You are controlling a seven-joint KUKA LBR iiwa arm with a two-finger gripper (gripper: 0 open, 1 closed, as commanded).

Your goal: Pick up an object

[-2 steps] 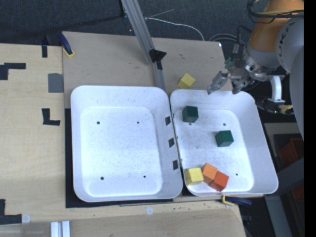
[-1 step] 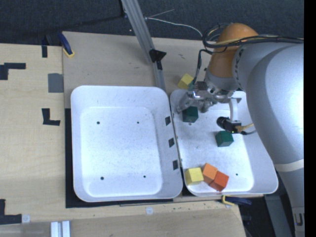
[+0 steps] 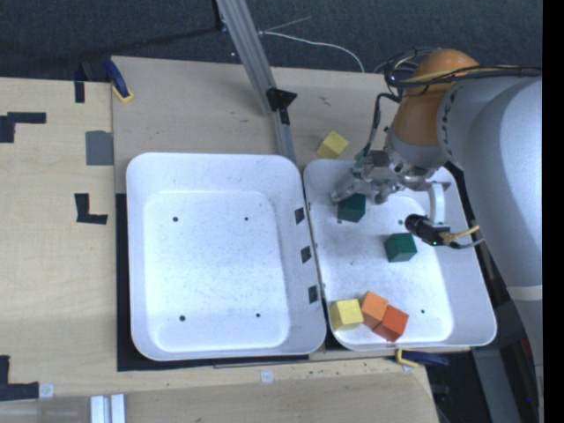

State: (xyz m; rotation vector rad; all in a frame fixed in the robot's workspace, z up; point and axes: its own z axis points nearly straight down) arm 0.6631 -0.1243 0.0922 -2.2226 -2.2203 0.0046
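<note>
We cannot tell our gripper's (image 3: 359,192) jaw state above the dark green cube (image 3: 352,208); misaligned, it may slip

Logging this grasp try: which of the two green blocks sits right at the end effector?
The darker green block near the right bin's upper left, directly below the end effector. The other green block lies apart, lower right.

smooth white plastic bins (image 3: 211,333), wooden bench (image 3: 185,104)
</note>
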